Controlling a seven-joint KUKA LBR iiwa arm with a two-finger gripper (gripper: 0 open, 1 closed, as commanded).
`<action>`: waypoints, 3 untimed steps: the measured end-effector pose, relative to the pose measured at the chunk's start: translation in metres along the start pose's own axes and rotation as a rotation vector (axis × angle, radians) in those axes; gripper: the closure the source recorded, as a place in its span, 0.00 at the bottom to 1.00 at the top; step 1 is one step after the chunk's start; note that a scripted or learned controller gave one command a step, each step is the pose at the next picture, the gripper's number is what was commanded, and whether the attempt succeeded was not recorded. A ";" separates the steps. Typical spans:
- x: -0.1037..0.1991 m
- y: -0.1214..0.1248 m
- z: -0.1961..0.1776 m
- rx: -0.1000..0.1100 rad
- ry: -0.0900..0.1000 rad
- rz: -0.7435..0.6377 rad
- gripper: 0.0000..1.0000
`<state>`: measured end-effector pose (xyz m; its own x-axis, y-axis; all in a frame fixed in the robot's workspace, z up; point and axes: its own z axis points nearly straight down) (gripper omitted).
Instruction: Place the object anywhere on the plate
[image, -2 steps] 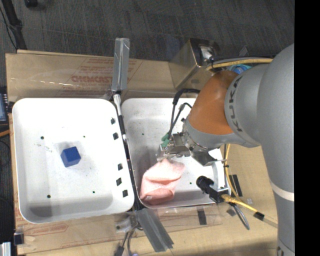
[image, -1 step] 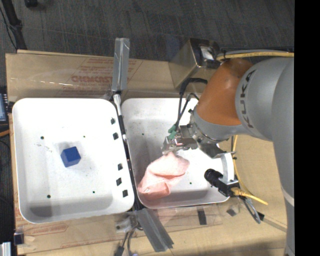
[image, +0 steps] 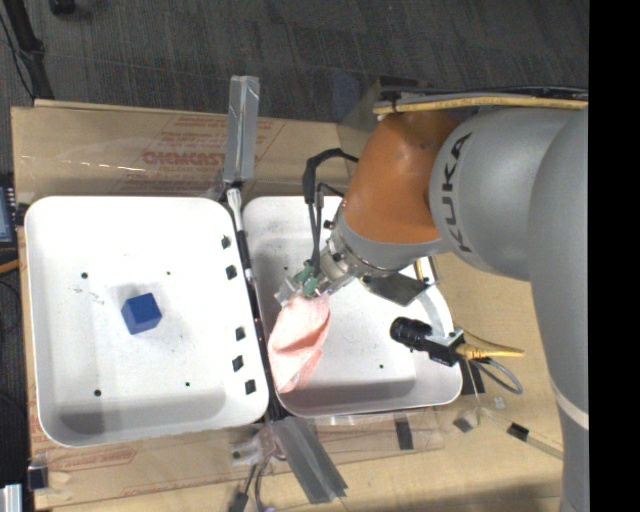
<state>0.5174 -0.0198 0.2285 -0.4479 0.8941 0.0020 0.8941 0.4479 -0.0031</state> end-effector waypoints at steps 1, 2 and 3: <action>0.028 0.048 0.001 -0.002 -0.003 -0.405 1.00; 0.064 0.095 0.004 -0.002 -0.004 -0.812 1.00; 0.100 0.128 0.010 -0.003 -0.005 -1.113 1.00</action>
